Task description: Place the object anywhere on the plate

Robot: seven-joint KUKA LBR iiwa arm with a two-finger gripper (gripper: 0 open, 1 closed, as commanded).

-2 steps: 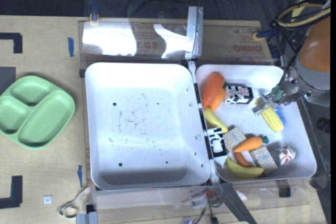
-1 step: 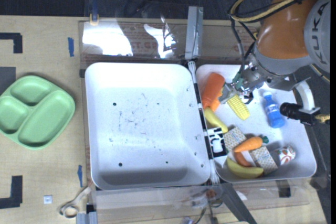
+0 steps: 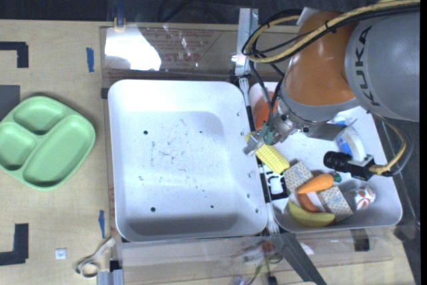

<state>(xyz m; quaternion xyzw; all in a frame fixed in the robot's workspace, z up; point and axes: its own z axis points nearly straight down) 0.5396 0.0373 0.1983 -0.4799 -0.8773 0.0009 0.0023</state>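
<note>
The gripper hung over the corn in the right bin; its grip I cannot tell; the plate lay far left, bare; everything remained.

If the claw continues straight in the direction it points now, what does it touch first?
Most likely the yellow corn cob, which lies directly under the claw near the right bin's left wall. Depth is hard to judge from above, so the gap between them is unclear.
</note>
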